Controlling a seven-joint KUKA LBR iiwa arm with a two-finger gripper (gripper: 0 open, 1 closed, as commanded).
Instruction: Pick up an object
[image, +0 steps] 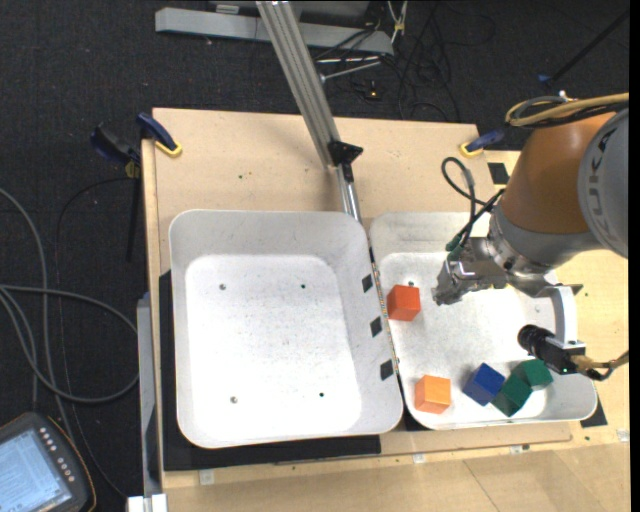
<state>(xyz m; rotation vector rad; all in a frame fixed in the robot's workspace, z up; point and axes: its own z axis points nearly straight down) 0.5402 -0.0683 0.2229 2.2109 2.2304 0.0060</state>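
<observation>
Orange cube (404, 302), likely light, rigid and flat-sided, sits just left of the fingers (443, 291) in the right bin (400, 240). Grip opposite faces; whether the fingers are released or clenched cannot be told.

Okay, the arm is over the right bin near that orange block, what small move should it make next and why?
Probably shift the gripper a little toward the upper orange block and descend. That block lies apart from the others in the right bin, just beside the gripper, and nothing is between the fingers.
</observation>
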